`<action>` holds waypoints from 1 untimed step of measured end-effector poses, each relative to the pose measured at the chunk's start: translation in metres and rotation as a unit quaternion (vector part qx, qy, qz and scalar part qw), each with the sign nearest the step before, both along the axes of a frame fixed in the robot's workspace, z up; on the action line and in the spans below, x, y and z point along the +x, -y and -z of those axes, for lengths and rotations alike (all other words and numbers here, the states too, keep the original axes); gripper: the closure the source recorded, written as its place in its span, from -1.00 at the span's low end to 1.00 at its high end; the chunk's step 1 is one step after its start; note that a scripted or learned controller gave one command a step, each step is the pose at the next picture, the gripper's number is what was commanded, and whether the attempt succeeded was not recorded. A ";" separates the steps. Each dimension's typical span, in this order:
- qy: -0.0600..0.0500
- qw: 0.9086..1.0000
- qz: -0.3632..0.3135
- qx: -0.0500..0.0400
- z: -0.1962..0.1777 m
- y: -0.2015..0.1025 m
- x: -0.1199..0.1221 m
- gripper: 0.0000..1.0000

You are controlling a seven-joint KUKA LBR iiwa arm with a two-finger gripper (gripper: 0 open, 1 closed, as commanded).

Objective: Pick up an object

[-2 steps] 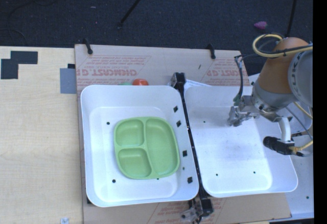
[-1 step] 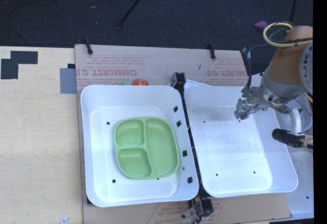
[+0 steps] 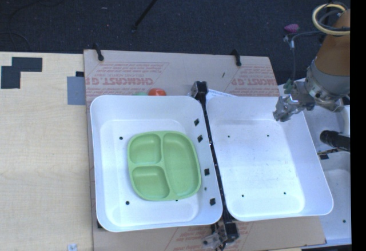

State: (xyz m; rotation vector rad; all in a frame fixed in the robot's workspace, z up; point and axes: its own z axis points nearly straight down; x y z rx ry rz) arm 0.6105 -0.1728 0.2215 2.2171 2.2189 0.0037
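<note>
A light green plate with three compartments [image 3: 164, 165] lies flat in the left white bin [image 3: 108, 124]. A small orange-red object [image 3: 156, 92] peeks over the far rim of that bin, beside a bit of green. My gripper [image 3: 282, 110] hangs over the far right corner of the right white bin [image 3: 269, 198], well away from the plate. Nothing shows between its fingers.
The arm with its orange band [image 3: 334, 55] comes in from the right, over the right bin's far edge. Black clips line the divider [image 3: 207, 152] between the bins. Cardboard lies under both bins, and a wooden bench surface [image 3: 40, 158] spreads to the left.
</note>
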 end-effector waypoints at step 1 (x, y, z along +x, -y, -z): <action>-0.001 1.000 0.000 0.000 -0.044 0.001 0.001 1.00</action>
